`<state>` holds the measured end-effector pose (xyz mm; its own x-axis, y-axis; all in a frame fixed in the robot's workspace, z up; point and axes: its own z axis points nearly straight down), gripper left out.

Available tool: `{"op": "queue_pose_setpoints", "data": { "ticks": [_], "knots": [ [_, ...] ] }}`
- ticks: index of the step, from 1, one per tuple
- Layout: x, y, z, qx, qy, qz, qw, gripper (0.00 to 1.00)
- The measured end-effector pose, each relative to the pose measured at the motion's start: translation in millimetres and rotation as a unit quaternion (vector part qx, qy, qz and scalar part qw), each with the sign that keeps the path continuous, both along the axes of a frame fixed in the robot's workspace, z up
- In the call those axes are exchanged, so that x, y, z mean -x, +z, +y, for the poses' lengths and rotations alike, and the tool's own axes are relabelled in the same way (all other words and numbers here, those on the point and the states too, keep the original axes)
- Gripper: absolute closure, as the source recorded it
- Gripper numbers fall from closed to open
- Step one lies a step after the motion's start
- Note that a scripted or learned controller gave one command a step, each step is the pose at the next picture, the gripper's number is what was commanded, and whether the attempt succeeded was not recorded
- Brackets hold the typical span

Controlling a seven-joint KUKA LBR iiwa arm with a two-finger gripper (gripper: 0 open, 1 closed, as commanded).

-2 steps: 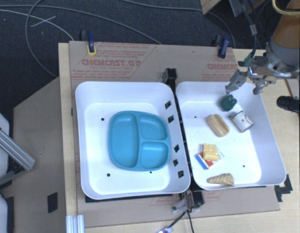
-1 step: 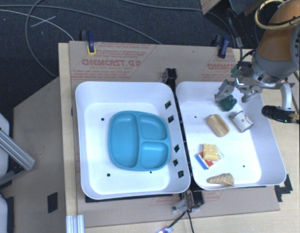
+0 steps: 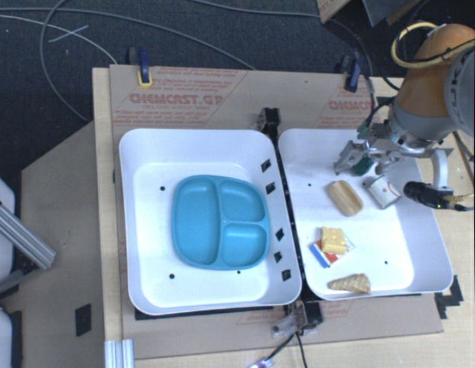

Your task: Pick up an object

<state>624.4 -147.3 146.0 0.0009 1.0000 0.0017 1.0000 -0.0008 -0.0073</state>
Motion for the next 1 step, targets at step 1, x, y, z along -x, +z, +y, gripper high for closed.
{"op": "queue_pose_setpoints", "data": {
  "ticks": [1],
  "knots": [
    [-8.6,-52.3,-2.8,0.0000,0.001,0.000,1.0000,0.00]
  ]
}}
